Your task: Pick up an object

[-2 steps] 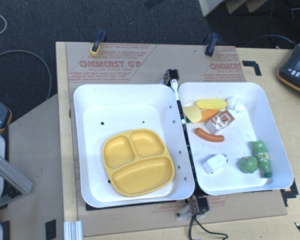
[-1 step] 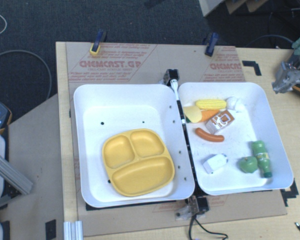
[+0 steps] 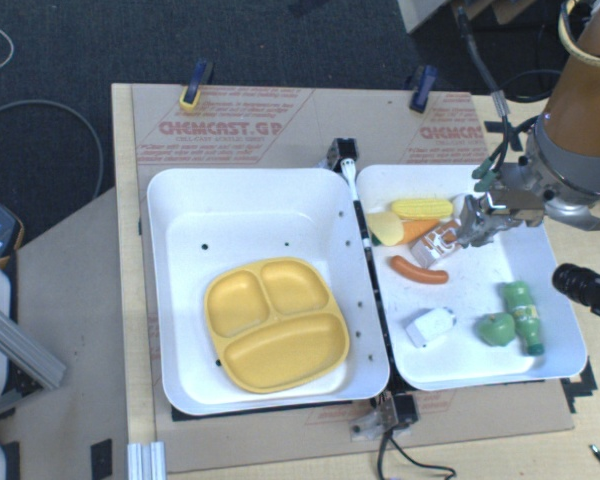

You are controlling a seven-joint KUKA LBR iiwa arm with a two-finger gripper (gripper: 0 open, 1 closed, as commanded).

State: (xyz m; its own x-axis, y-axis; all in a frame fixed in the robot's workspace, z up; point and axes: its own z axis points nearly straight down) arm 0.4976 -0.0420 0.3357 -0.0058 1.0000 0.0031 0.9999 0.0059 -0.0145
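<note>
The right bin [image 3: 550, 268] holds several toy foods. A yellow corn cob [image 3: 421, 208] lies at the back, beside a pale yellow piece [image 3: 385, 229] and an orange carrot [image 3: 418, 231]. A red sausage [image 3: 418, 271] lies in the middle and a white block [image 3: 430, 325] sits nearer the front. A green pepper [image 3: 497, 329] and a green bottle-like piece [image 3: 523, 315] rest at the front right. My gripper [image 3: 458, 236] hangs low over the back of this bin, just right of the carrot and above the sausage. A small orange-and-white bit [image 3: 435, 247] sits at its tip.
A yellow divided plate [image 3: 276, 322] lies in the left bin [image 3: 180, 208]. A raised divider [image 3: 365, 258] separates the two bins. Blue clamps [image 3: 194, 84] hold the cardboard base at the back. A black cylinder [image 3: 584, 288] juts in at the right edge.
</note>
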